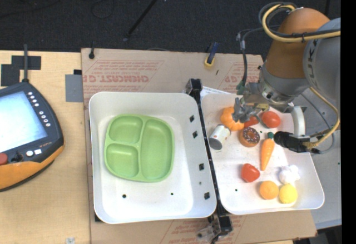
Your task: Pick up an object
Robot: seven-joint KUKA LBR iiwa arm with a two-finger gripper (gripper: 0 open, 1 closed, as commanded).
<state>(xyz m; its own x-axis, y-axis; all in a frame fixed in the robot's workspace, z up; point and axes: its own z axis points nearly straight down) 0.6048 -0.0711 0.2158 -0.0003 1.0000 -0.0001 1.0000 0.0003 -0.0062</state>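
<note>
My gripper [240, 110] sits over one pumpkin [231, 118]; grip state cannot be determined. Right bin [311, 195]: one carrot [267, 152], one donut [250, 137], one lemon [287, 194]. Left bin [100, 182]: one plate [139, 147].

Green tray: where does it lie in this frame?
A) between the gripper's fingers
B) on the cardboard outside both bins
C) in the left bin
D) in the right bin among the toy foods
C: the green tray lies flat on the floor of the left bin, while the carrot and other toy foods sit in the right bin.
</note>
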